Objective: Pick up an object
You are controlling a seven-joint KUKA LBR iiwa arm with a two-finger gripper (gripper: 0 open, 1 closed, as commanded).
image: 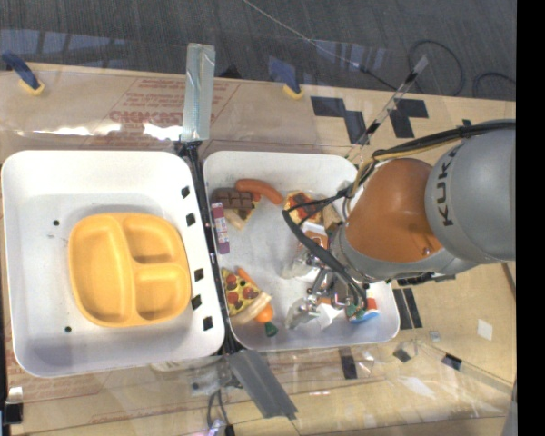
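My gripper (314, 300) hangs low over the front part of the right bin (254, 243), below the orange wrist band. Its metal parts stand above the bin floor between a pizza slice toy (242, 292) on its left and a small red and blue toy (364, 310) on its right. An orange carrot piece (266, 313) and a small green piece (271, 329) lie just left of the gripper. Nothing can be made out between the gripper's metal parts.
At the back of the right bin lie a sausage (259, 189), a brown chocolate piece (233, 203), a purple packet (220, 226) and an orange toy (302, 206). The left bin (36, 180) holds a yellow divided plate (127, 266).
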